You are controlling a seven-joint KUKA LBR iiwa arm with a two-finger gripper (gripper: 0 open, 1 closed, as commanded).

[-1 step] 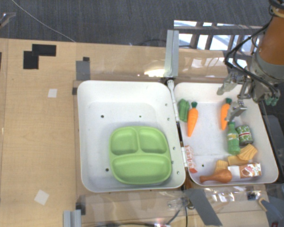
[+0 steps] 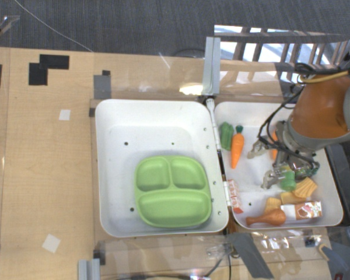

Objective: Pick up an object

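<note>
Down in the right bin (image 2: 245, 115), the pincer (image 2: 267, 167), metal fingers spread apart, nothing seen between them. One fingertip (image 2: 256, 151) toward 10 o'clock, the other (image 2: 268, 181) toward 7 o'clock. Above it, at 2 o'clock, the orange band of the arm (image 2: 318, 112), covering much of the bin's right half.

Just at 3 o'clock of the lower fingertip, a green object (image 2: 288, 182), partly tucked under the wrist, shape hard to make out. At 4 o'clock, a ridged tan piece (image 2: 306, 187). At 5 o'clock, a small carton (image 2: 303, 210) and a drumstick (image 2: 267, 217) near the bin's front rim. At 9 o'clock, apart from the fingers, a carrot (image 2: 237, 147) beside a green vegetable (image 2: 226, 136).

Farther toward 9 o'clock, the left bin (image 2: 114, 156), holding a green divided plate (image 2: 172, 191).
</note>
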